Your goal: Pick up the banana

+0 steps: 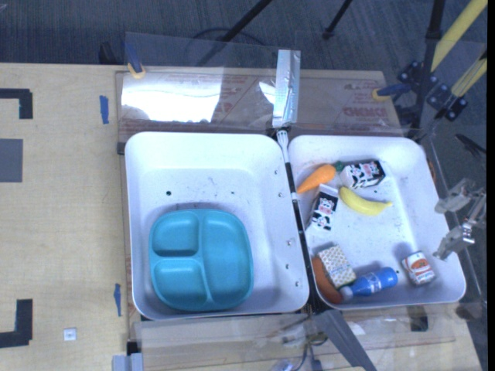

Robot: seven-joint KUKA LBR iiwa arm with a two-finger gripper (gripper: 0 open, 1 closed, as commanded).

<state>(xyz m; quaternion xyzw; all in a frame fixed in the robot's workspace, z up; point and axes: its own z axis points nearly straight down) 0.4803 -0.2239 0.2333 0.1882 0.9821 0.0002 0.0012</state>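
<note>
Two shallow white bins sit side by side on a pale wooden bench, seen from above at a slant. The banana [365,202] lies flat in the upper half of the right bin [390,147], its long axis running from upper left to lower right, slightly curved, one tip toward the bin's centre and the other toward the right wall. Its upper left end is just beside a black and white carton [363,174]; an orange carrot [316,178] and a second patterned carton [325,209] lie to its left. Bare bin floor opens below and to the right of the banana. Along the bottom edge lie a checked packet [337,264], a blue bottle [373,282] and a small can [418,268]. The left bin [205,153] holds a teal divided plate [201,260]. At the right edge of the frame, metal gripper [458,221] parts hang over the right bin's rim; how far open they are I cannot tell.
</note>
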